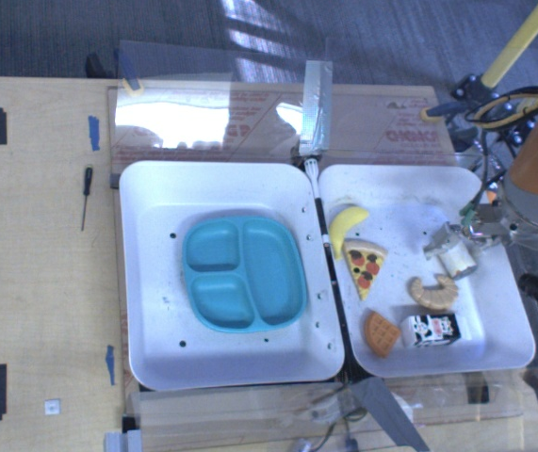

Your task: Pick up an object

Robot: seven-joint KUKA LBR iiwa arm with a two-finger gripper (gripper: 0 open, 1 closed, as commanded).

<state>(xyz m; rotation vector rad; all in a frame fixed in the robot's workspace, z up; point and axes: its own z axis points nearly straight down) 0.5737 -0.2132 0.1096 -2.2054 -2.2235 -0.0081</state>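
Observation:
The right bin (495, 347) holds a yellow banana (346, 226), a pizza slice (366, 266), a tan croissant (433, 293), an orange waffle piece (380, 332) and a small black-and-white carton (432, 329). My gripper (449, 251) hangs low over the right side of this bin, just above and to the right of the croissant. Its metal fingertips point down and left toward the bin floor. I see nothing between them.
The left bin (146, 281) holds a blue divided plate (245, 273). A clear plastic wall (250, 111) stands behind both bins. A screwdriver (86, 194) lies on the wooden bench at left. Cables and a yellow bar (523, 36) sit at top right.

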